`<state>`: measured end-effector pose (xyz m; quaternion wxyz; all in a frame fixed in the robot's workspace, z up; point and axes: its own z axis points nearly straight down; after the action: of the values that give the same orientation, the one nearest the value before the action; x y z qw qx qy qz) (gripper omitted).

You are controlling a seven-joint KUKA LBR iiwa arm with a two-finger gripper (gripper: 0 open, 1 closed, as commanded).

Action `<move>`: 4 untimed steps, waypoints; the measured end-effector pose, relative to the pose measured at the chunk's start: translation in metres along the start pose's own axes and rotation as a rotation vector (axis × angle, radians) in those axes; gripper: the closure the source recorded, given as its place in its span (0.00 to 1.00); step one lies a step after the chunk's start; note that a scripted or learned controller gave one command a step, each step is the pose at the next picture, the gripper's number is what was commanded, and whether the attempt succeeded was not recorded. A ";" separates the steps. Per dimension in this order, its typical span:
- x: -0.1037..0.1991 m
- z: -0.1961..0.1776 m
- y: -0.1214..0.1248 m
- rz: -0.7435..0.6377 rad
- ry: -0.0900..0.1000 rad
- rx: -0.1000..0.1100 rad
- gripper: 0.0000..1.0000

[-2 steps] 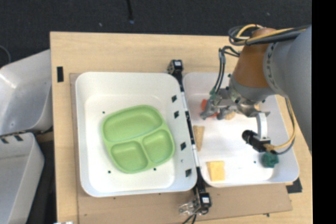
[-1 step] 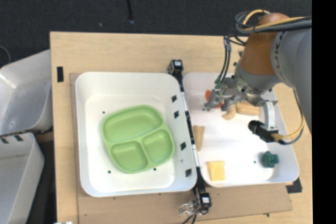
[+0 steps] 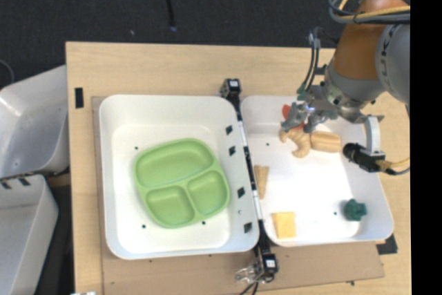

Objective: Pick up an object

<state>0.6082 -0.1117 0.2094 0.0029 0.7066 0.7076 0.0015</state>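
I am lowering the gripper [image 3: 302, 119] over the tan curved piece [image 3: 302, 142] in the right bin [image 3: 324, 235]. Its fingers are standing slightly open and holding nothing; I am centring them before closing

We see a bench [image 3: 83, 217] of pale, matt wood grain. Both white bins [image 3: 110, 231] look like smooth, slightly glossy plastic, as does the green divided plate [image 3: 181, 182]. The arm's orange band [image 3: 359, 52] shines like polished plastic.

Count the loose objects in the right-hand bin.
4: a tan piece under the gripper, a wedge by the divider, a yellow block and a green lump near the front.
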 end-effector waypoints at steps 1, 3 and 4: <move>0.007 -0.059 -0.003 -0.002 0.001 0.000 1.00; 0.050 -0.054 -0.012 -0.004 0.002 0.006 1.00; 0.096 -0.036 -0.030 -0.004 0.002 0.008 1.00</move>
<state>0.5776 -0.0152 0.2455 -0.0009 0.7052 0.7090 -0.0006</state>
